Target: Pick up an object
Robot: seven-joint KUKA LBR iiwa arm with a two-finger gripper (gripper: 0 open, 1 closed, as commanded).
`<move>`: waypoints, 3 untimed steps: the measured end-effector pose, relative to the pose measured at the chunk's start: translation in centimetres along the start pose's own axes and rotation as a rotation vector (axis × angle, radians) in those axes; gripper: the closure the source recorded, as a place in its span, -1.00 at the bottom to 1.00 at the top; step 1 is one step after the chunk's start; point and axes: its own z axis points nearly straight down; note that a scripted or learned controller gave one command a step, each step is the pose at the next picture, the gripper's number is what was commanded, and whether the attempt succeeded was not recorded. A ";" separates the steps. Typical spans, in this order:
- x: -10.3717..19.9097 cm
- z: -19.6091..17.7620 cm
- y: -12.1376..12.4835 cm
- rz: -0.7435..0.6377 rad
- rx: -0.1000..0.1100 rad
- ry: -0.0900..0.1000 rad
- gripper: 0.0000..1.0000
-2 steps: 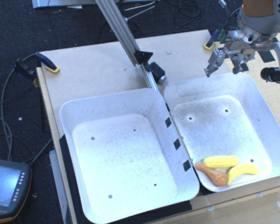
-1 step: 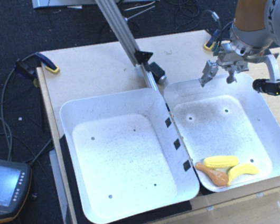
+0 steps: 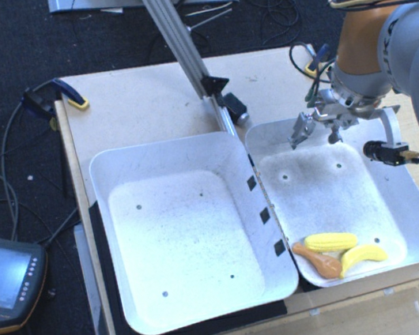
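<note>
The pincer (image 3: 317,133) hung over the far edge of the right shallow white bin (image 3: 395,194), its two fingers spread apart with nothing between them. I saw the yellow corn cob (image 3: 331,241), yellow banana (image 3: 363,257) and orange spoon-shaped piece (image 3: 320,260) clustered touching near that bin's front edge, well apart from it.
</note>
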 end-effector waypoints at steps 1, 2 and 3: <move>0.1 4.8 -0.1 0.000 -0.001 0.000 -1.00; 0.0 3.5 0.1 0.000 -0.007 -0.001 1.00; 0.4 -2.8 0.1 0.000 -0.011 -0.002 1.00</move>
